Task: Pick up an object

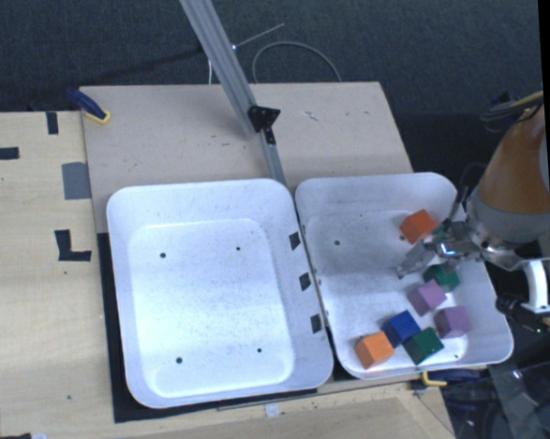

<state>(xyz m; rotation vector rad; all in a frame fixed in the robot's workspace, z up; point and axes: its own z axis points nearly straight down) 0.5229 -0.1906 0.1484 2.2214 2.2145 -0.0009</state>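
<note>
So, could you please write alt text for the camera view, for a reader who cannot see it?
A grey and orange arm reaches from the right, its gripper low in the right bin among small blocks: two orange, two purple, two green, one blue. The left bin sits beside it.

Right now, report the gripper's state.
Gripper: low in the right bin, among the blocks; open or shut cannot be told, and no block is seen held.
</note>
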